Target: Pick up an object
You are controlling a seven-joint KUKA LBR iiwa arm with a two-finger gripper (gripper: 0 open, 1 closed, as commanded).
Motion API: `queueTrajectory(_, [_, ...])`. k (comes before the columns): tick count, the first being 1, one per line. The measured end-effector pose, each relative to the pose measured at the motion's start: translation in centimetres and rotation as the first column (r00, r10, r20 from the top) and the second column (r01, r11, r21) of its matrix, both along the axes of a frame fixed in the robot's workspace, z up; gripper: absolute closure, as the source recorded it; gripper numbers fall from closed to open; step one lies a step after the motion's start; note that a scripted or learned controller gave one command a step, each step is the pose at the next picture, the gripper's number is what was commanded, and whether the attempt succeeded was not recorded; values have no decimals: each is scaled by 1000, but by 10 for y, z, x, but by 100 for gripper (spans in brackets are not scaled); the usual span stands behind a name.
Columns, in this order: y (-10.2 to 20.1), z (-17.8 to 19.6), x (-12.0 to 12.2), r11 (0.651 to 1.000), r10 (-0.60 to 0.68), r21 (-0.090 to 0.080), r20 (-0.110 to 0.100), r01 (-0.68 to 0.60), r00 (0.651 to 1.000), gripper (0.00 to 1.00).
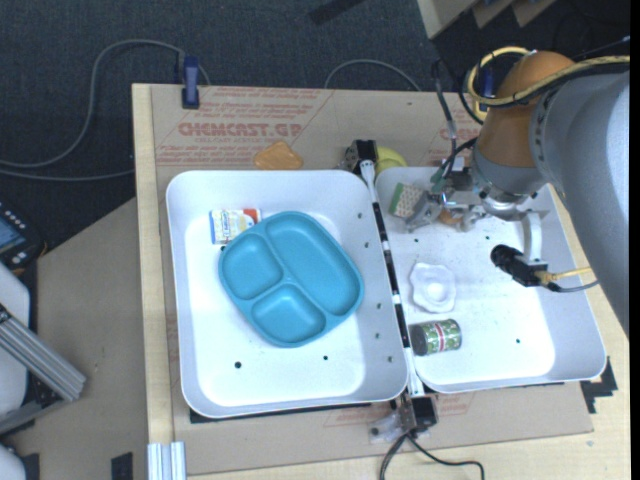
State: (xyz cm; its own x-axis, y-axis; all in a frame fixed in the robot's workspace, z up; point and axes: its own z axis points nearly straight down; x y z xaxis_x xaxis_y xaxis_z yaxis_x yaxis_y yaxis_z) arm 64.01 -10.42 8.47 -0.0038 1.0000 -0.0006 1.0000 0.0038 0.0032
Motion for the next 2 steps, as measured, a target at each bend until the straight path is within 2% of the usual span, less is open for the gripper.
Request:
queueTrajectory(1, [-7,-3,20,1000,1,3,-42,-1,999,0])
queueTrajectory(2, [-10,5,17,1000,-1,-2,-51,1,999,100])
